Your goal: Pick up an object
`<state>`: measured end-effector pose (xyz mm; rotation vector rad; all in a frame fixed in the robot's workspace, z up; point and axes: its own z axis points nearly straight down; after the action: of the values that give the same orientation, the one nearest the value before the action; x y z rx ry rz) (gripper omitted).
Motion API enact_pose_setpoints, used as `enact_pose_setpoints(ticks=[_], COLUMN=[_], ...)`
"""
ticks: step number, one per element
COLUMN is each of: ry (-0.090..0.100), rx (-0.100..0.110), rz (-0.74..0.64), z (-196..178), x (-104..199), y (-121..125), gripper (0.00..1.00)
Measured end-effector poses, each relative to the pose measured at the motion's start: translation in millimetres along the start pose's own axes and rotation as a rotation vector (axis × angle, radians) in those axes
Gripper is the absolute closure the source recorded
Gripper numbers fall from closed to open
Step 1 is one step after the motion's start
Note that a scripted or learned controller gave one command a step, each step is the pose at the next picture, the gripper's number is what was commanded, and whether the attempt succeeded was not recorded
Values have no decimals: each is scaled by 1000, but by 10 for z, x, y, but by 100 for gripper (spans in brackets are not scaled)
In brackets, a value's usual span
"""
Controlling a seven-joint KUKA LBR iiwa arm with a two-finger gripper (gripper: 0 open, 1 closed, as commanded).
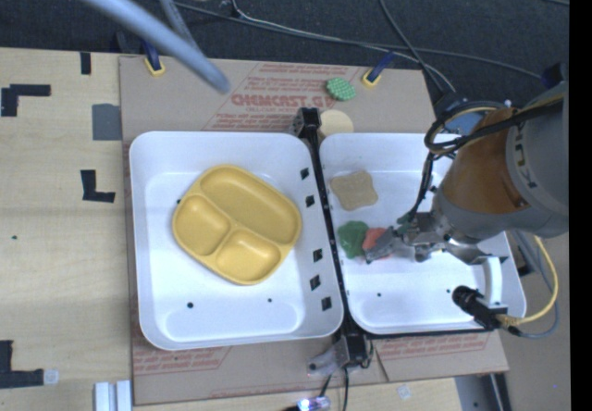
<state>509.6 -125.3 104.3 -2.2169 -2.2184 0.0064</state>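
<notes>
Down in the right bin [398,307], the gripper [377,250] sits low near the left wall, right beside a green toy [351,237] and a small red-orange piece [374,237]. It touches or nearly touches them (too blurry to tell which). I cannot tell how the gripper is set or if it grips anything. A tan flat piece [353,189] lies a bit above them in the same bin. Over in the left bin [157,307], a yellow plate [237,224] with three sections rests in the middle.
</notes>
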Motion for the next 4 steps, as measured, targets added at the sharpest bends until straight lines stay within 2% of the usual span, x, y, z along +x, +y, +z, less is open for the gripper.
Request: enact_pose_setpoints(ticks=[1, 4], ry=[1, -2], rx=[-3, -11], rz=[-2, -1], z=[-120, -1510], x=[9, 154], y=[14, 30], gripper=[100, 100])
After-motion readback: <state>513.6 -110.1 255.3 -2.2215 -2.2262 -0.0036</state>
